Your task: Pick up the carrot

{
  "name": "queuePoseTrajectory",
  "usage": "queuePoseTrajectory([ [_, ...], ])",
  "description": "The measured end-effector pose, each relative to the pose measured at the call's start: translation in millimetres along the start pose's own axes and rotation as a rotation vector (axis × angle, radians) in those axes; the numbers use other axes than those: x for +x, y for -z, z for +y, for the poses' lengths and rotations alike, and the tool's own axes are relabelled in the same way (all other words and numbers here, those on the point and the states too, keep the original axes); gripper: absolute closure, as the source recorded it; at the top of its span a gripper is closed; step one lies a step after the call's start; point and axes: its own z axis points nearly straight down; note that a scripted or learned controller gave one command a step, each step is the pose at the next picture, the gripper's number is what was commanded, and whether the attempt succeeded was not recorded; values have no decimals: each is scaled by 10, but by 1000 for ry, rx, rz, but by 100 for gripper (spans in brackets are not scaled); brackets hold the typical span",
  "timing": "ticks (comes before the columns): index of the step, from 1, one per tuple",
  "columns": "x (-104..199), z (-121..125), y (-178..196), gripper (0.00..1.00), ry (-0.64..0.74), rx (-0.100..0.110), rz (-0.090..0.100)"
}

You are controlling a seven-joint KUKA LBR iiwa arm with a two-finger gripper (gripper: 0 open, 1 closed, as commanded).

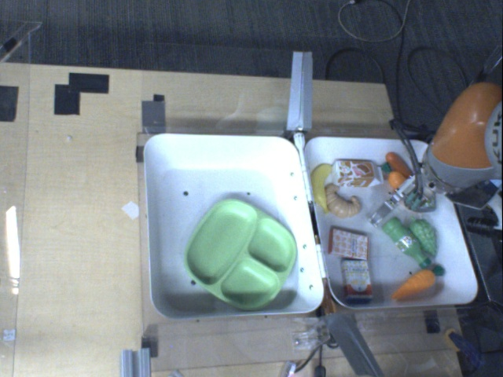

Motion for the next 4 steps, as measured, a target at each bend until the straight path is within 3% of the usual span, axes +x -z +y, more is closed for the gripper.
queuePoseTrajectory([
  [1, -18, 38, 133, 100, 2, -9, -10],
  [2, 204, 400, 1098, 100, -284, -2, -5],
  [3, 618, -833, 12, 100, -143, -2, -9],
  [4, 654, -781, 10, 0, -133, -6, -3],
])
